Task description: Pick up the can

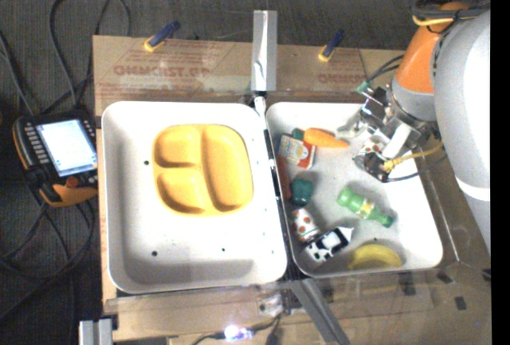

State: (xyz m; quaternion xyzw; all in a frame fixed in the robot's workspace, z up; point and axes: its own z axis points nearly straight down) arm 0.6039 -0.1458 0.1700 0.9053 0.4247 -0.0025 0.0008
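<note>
Shift end effector, grip state impossible to tell, left across right bin to dark-green can; descend straight, centred, clear of carton and green bottle.

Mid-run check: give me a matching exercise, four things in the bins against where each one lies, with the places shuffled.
Things:
1. yellow divided tray
2. carrot
3. banana
4. green bottle

Places:
a. right bin, lower corner in the view
b. left bin
c. right bin, about the middle
d. right bin, upper end in the view

Pairs: 1-b; 2-d; 3-a; 4-c
</note>
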